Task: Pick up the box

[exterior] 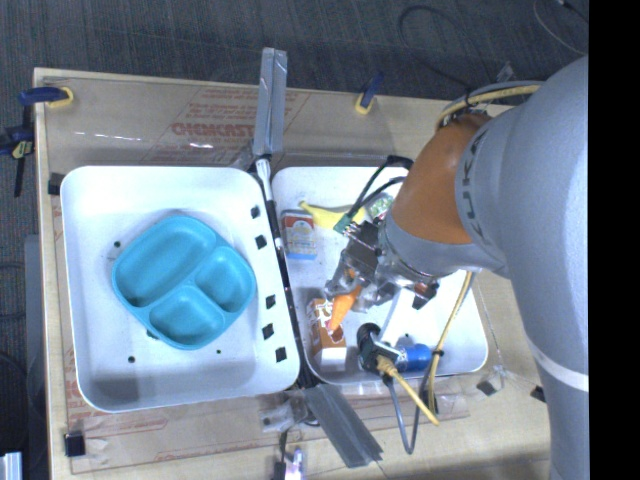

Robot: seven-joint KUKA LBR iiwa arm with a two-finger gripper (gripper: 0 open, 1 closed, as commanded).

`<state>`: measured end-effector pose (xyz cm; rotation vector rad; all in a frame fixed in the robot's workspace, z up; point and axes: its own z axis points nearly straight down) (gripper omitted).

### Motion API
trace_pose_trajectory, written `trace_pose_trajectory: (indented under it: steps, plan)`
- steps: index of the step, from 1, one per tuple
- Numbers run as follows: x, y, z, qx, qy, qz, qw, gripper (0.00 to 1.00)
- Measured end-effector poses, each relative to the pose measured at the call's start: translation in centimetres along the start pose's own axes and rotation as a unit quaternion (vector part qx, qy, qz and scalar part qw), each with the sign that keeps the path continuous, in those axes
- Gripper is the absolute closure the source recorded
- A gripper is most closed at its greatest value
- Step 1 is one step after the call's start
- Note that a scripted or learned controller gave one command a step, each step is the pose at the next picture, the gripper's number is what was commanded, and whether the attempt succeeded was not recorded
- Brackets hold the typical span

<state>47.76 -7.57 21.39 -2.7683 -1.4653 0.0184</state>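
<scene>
A small box (298, 236) with a red and white label lies in the right bin (330, 180), close to its left wall. My gripper (352, 280) hangs low over the middle of that bin, below and to the right of the box and apart from it. An orange carrot-shaped piece (341, 309) sits right under the gripper, partly hidden by it. Whether the gripper touches it cannot be made out.
A yellow banana-shaped piece (322, 213) lies just right of the box. A brown packet (322, 320) and a white block (333, 355) sit near the right bin's front left corner. The left bin (90, 268) holds a blue divided tray (183, 280).
</scene>
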Motion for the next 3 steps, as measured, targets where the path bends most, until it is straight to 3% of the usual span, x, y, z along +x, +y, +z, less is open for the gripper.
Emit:
trace_pose_trajectory:
  steps: [1,2,3]
  plan:
    - [0.0,0.0,0.0,0.0,0.0,0.0,1.0,0.0]
    - [-0.5,5.7,12.2,-0.004,0.004,0.092,0.9958,0.0]
    - [-0.6,5.6,11.5,-0.001,0.002,0.088,0.9961,1.0]
